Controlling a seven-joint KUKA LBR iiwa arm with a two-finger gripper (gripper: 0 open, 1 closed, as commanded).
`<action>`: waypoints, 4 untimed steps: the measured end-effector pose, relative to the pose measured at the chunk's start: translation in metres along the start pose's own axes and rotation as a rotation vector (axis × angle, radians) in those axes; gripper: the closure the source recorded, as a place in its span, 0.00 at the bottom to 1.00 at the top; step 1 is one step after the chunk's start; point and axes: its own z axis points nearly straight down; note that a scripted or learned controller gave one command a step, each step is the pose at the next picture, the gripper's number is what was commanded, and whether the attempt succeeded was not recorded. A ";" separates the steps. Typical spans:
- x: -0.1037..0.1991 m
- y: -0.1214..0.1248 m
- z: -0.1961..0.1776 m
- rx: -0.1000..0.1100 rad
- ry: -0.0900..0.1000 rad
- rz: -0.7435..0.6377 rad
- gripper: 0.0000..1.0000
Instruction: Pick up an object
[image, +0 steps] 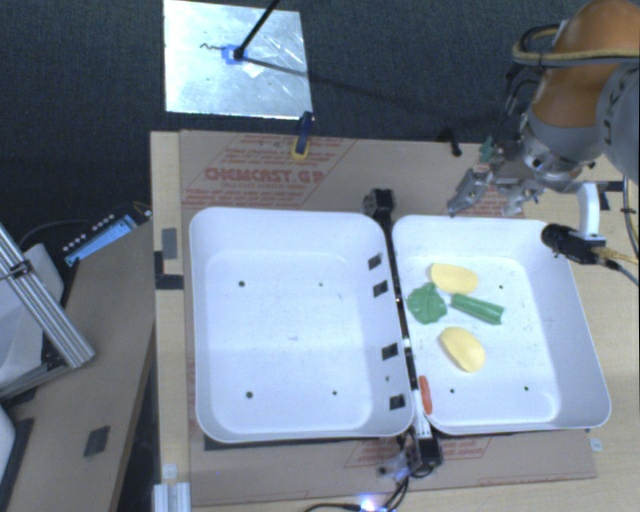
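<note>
The gripper (490, 196) is hovering released, holding nothing, above the right bin's (575, 300) upper edge at upper right. Two yellow pieces (454, 277) (463, 348) and a green piece (445, 304) are lying mid-bin.

At the upper right of the frame, the arm (585, 90) shows a rounded grey casing topped by a broad orange band. Thin dark cables loop along its left side. Below the casing sits a pale metallic wrist block, and the gripper (488, 192) hangs from it, silvery-grey with a small green spot.
</note>
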 end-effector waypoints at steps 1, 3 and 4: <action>0.000 0.001 -0.012 -0.004 0.000 -0.003 1.00; 0.173 0.004 -0.155 -0.007 0.004 -0.011 1.00; 0.236 -0.009 -0.211 -0.006 0.004 -0.008 1.00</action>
